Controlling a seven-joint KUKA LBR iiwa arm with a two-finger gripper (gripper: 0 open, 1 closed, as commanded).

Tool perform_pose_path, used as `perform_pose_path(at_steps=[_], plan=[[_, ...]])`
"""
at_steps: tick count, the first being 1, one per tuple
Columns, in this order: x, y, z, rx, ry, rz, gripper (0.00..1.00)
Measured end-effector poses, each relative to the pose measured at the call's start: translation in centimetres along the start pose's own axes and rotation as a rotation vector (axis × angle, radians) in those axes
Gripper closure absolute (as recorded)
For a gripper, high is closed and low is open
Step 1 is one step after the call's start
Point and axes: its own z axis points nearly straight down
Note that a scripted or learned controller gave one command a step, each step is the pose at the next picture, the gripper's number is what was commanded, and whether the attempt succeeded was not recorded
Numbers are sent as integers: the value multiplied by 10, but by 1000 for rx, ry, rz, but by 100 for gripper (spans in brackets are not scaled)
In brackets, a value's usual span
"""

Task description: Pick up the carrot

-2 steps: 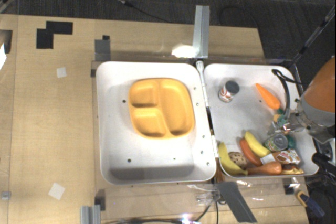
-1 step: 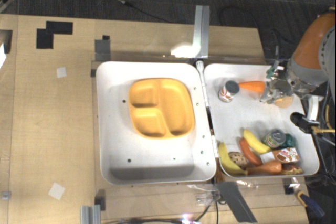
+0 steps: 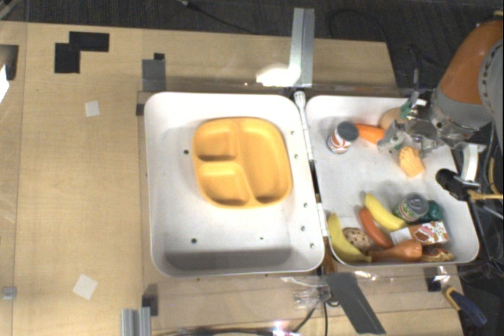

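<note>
Where the arm reaches in from the right, we see its pincer hanging low over the upper right part of the right bin, but we cannot tell how its fingers stand, nor whether anything sits between them. Just below the pincer we find a small yellow-orange wedge, perhaps cheese, and just above it a pale round piece that we cannot name.

The carrot lies on the bin floor just left of the pincer, its long axis running nearly left to right across the view with a slight tilt. One end lies close to the pincer, possibly touching it, and the other end touches or nearly touches a small can with a red and white label. We cannot tell which end is the thick one.

In the lower part of the same bin we see a heap: a yellow banana, a second banana along the left wall, a red sausage-like piece, a green-topped can, a printed packet, a cookie and an orange-red vegetable.

The left bin holds a yellow divided tray with three compartments. Both bins rest on the wooden bench.
</note>
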Motion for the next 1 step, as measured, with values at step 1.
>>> perform_pose_path(at_steps=[1], plan=[[37, 27, 27, -3, 0, -18, 0]])
